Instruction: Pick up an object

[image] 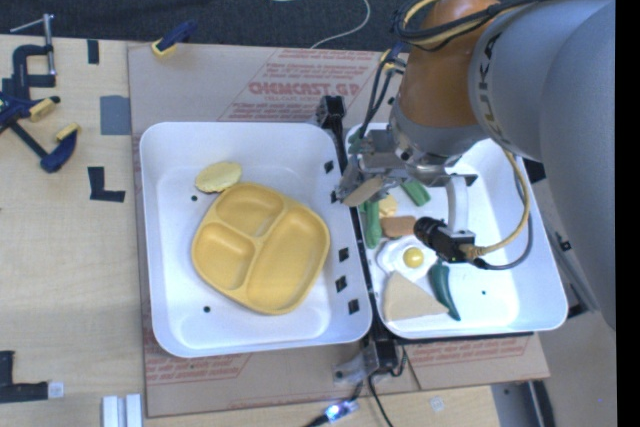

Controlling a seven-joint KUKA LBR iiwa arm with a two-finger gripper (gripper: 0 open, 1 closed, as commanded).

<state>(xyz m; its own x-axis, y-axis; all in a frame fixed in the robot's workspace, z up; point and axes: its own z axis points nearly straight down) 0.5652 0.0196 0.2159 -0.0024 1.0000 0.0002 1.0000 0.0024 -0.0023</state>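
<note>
The arm is smooth grey metal w/ a shiny orange band, and it comes in from the right and covers a big part of the right bin. Its gripper is a grey metal piece low over the left edge of the right bin, just at the wall between the two bins; if it is open or closed I cannot tell (the wrist and cables hide that part), and nothing can be seen held in it. Black and yellow cables loop from the wrist across the right bin. The objects to pick lie crowded in the right bin, below the gripper: a fried egg toy, flat, white w/ a round yellow middle; a pale cream wedge, flat and triangle-like, touching the egg; a dark green pepper-like piece, long and curved, beside the wedge; a light green stick near the bin's left wall; and a small tan block beside it. The left bin is smooth white plastic and holds a yellow divided tray, rounded corners, three compartments, matte; a small pale yellow chip-shaped piece lies just beside its upper left. Both bins sit on brown cardboard w/ red print, on a pale wood bench. At far left there are black clamps w/ yellow tips.
</note>
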